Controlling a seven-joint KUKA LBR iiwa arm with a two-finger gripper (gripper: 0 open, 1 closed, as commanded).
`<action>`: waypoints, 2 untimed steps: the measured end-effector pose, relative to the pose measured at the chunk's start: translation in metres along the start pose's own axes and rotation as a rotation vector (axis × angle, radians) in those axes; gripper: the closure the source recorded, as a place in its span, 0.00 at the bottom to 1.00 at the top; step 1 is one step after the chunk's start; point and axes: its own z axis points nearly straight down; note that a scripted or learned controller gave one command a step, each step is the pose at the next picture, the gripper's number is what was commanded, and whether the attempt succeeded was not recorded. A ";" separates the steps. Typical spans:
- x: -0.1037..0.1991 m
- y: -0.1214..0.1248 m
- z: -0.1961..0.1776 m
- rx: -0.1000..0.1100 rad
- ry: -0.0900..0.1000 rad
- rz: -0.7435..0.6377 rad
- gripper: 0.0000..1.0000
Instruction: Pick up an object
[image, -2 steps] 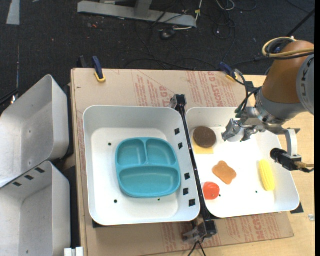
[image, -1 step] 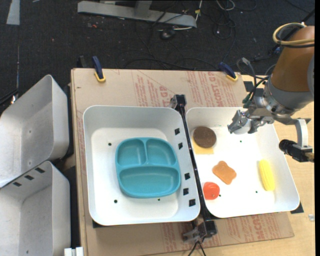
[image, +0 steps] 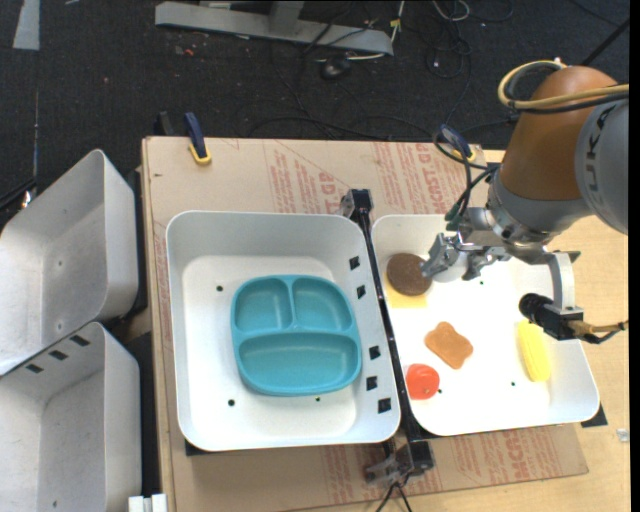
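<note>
The right bin (image: 560, 400) holds a round brown disc (image: 405, 273) at its upper left, an orange toast-shaped piece (image: 449, 345) in the middle, a small red-orange piece (image: 422, 381) near the front left and a yellow corn-like piece (image: 533, 352) at the right. My gripper (image: 452, 258) hangs over the bin's upper part, just right of the brown disc, with its fingers apart and nothing between them. The grey arm with its orange band reaches in from the upper right.
The left bin (image: 190, 300) holds a teal divided plate (image: 296, 334). A black divider (image: 375, 300) runs between the two bins. Two spare white bins (image: 60, 260) lie off the bench at the left. Clamps (image: 198, 140) grip the bench's back edge.
</note>
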 end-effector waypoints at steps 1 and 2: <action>0.046 -0.015 0.010 0.001 0.000 0.001 1.00; 0.090 -0.022 0.012 0.000 -0.001 0.000 1.00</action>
